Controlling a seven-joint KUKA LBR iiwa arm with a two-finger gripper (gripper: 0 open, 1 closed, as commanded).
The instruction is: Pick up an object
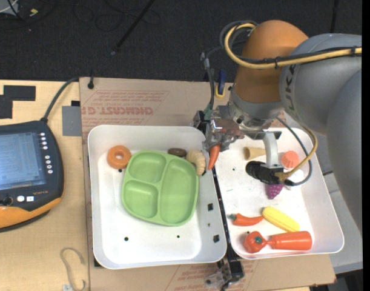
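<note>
My gripper (215, 141) hangs over the divider between the two white bins, at the upper part of it. A small orange carrot (212, 157) dangles from it, upper end between the fingers and tip pointing down toward the left bin's (106, 223) right wall. The fingers look shut on the carrot. Just left of the carrot, a beige toy (198, 161) and a brown piece (177, 153) lie by the green divided plate (160, 188).
An orange donut (118, 156) lies left of the plate. The right bin (321, 205) holds a small cone (253, 153), a pink piece (289, 159), purple grapes (274, 190), an orange pepper (247, 219), yellow corn (280, 219) and a long red-orange toy (279, 241). A tablet (21, 168) sits far left.
</note>
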